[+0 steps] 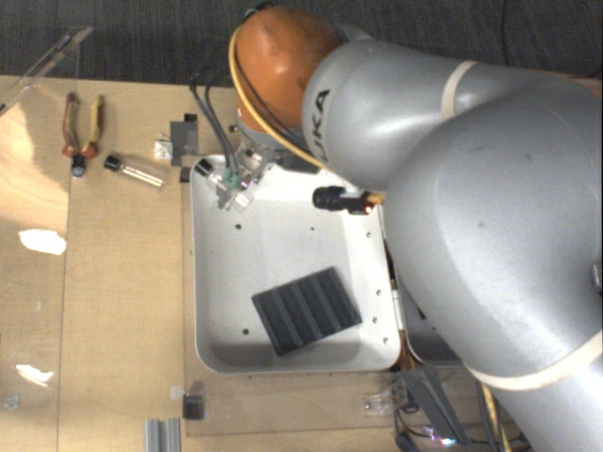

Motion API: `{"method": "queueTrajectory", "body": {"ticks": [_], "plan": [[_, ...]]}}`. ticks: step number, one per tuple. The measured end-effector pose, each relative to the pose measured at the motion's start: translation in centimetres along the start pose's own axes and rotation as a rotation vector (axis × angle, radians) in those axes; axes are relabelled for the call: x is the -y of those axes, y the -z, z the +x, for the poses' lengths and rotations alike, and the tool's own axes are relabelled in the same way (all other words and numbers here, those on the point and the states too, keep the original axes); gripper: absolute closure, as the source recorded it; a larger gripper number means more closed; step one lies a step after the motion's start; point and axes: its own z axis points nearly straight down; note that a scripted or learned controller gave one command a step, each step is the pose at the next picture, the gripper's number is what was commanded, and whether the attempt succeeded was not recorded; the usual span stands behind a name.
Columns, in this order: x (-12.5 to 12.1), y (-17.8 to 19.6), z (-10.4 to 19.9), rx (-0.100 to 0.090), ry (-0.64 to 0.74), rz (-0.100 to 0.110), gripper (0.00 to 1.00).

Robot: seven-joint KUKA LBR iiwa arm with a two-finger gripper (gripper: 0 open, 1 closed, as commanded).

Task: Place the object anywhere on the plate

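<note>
Grey and orange, the big robot arm (452, 186) reached over the shallow white bin (283, 243). Its claw (232, 186) hung at the bin's far left corner, close to the wall. Nobody could tell if the claw was open or closed. The flat black ribbed block (306, 309) lay in the near part of the bin, well apart from the claw. It looked like the pick-up step was not done yet. Next, the claw would need to get over the block, go down, and grab its sides.
</note>
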Motion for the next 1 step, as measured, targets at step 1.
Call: {"method": "queueTrajectory", "body": {"ticks": [1], "plan": [[-0.16,1.23,-0.02,0.002,0.001,-0.006,1.00]]}}
